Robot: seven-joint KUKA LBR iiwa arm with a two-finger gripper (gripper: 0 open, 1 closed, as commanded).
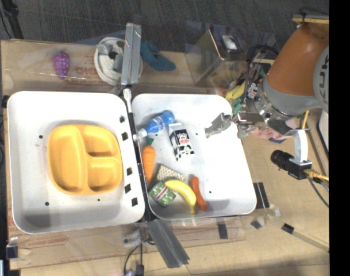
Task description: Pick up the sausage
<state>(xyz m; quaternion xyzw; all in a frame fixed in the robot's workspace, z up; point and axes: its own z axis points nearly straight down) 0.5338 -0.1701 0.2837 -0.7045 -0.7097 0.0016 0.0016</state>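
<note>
The sausage [199, 193] lies at the near edge of the right bin [235, 171], along the front wall, slanted, touching the right side of the banana [183, 191]. Taking the banana as landmark: a small green carton [162, 194] sits just left of it, against its tip; a patterned flat piece [169, 172] lies just beyond it; the carrot [149, 161] stands beyond and left, close to the wall between the bins. Farther still from the banana is a small milk carton [181, 142] with a black-and-white cow print, and beyond that, slightly left, a blue bottle [158, 123] on its side.

The claw [219, 124] hangs over the far right part of the same bin, well apart from the banana and sausage, with nothing between its fingers; whether they are spread or pressed together cannot be told.

Well left of the banana, in the left bin [25, 114], rests a yellow divided plate [84, 158]. On the counter [31, 68] behind lie a purple toy [61, 64] and a white roll [110, 59].
</note>
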